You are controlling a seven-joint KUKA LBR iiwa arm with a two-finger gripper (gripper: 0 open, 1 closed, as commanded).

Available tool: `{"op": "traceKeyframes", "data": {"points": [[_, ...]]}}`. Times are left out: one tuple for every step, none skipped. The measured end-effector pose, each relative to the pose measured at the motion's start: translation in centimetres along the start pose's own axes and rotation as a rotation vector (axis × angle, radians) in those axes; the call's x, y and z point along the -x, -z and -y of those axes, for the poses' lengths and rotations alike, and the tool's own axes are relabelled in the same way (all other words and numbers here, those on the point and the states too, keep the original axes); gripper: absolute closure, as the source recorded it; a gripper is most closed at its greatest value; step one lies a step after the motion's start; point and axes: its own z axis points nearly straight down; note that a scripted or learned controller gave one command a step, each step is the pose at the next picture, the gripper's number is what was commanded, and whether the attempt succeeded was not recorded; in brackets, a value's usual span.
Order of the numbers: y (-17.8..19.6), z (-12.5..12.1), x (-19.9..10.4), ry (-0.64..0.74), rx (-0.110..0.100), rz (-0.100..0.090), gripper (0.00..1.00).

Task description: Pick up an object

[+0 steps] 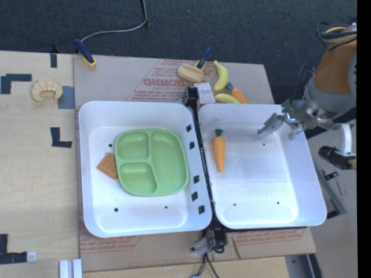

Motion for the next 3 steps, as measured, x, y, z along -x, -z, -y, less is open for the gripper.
{"op": "traceKeyframes", "data": {"points": [[-5.8,-0.5,-6.4,0.001,-0.002,-0.001,0.00],[-1.6,-0.6,-11.7,0.002,0.001,-0.001,0.00],[-11.5,-1.0,-8.2,0.000,0.003,0.001,0.00]]}}
